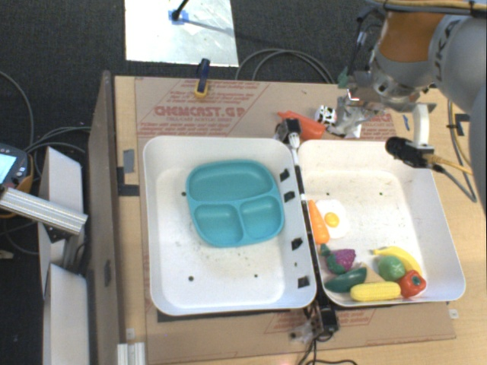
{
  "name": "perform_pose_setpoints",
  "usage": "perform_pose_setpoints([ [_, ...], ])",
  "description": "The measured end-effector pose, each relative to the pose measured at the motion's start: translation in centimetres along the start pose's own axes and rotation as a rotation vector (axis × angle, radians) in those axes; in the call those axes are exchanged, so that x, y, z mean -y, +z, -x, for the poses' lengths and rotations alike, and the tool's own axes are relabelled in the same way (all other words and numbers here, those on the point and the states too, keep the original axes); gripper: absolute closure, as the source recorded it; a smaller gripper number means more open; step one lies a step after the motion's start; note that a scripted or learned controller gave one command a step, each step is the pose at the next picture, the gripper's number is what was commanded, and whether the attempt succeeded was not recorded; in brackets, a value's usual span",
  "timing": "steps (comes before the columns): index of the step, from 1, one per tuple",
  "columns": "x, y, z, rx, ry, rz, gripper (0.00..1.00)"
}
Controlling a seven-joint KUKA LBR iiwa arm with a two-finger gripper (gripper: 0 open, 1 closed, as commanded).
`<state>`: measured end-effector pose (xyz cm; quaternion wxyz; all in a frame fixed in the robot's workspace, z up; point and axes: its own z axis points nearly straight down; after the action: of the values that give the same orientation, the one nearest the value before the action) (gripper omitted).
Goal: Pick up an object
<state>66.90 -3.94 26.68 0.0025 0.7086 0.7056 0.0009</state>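
Note:
My gripper [348, 120] hangs over the back rim of the right bin [426, 204], under the grey wrist with the orange band. Toy foods lie in that bin's front part, well away from the gripper. A fried egg [332, 219] and an orange carrot [317, 223] rest by the left wall. Nearer the front lie a purple piece [343, 258], a dark green cucumber [346, 280], a yellow corn cob [374, 291], a green pepper [390, 268], a banana [403, 255] and a red tomato [413, 282].
The left bin [171, 226] holds a teal divided plate [232, 203]. An orange piece [301, 125] sits on the cardboard just behind where the bins meet, left of the gripper. Black clips line the divider between the bins. Cables trail behind the bench.

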Motion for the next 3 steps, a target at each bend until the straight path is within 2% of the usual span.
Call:
perform_pose_setpoints([
  [1, 5.6, 0.2, 1.3, -0.002, -0.003, -0.007, 1.00],
  [2, 9.6, 5.3, -0.1, -0.003, -0.004, -0.007, 1.00],
  [3, 7.0, 8.3, -5.3, -0.003, -0.012, -0.003, 1.00],
])
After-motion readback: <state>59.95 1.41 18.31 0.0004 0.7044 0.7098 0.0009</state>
